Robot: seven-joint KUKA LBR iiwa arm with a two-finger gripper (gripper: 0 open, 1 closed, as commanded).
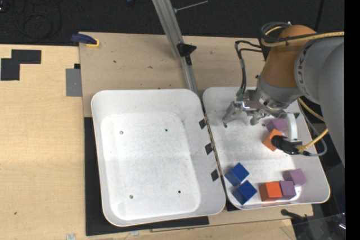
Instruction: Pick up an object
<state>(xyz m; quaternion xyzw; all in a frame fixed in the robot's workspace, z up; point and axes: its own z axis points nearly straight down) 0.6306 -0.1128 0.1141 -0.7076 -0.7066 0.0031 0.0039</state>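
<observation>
Hovering over the right bin [225, 98], the pincer [245, 112] sits at about 11 o'clock of that bin's floor, under the orange wrist band. Can't tell whether it's apart or together: metal parts blur into each other there, nothing visible between them.

No target named, so any block counts. Candidates, all in the right bin:
- orange block [271, 140] touching a purple block [278, 126], roughly 3 o'clock in the bin, just beside the wrist and partly behind a white fitting
- two blue cubes [240, 181] at 6 o'clock, touching each other
- red-orange block [272, 190] with two more purple blocks [292, 182] packed along the rim at 5 o'clock

My read for doing this well: go for the upper blue cube. It has free floor on most sides; approach straight down, with the jaws straddling faces that don't touch its neighbour. The 5 o'clock cluster is jammed against the wall, likely bad clearance for a finger. The orange/purple pair is nearest but risks a double grab or a shove.

Left bin [112, 107]: white floor with a few dark specks, no blocks seen. A slanted aluminium rail [166, 14] crosses the bench [129, 59] at 12 o'clock, well apart from the blocks.
</observation>
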